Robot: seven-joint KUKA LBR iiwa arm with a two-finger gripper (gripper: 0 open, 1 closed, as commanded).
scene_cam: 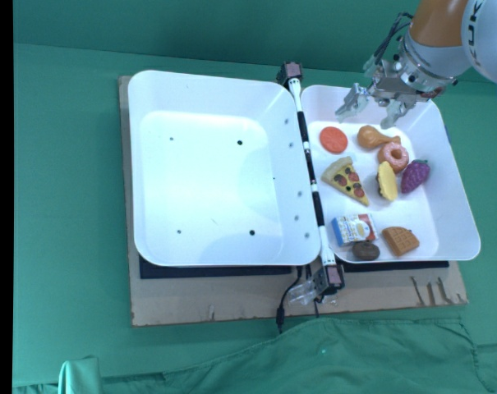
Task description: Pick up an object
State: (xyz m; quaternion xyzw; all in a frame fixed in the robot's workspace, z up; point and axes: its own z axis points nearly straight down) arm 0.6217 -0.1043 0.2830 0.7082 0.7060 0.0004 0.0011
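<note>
Right bin [457,220], far end: gripper [370,110] open and empty above a toy chicken drumstick [371,137] beside a doughnut [393,155]; the drumstick likely light, stiff, smooth plastic, best pinched across its thick middle.

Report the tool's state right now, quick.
Tool: open, fingers spread, holding nothing, poised above the far end of the right bin, near the chicken drumstick.
</note>
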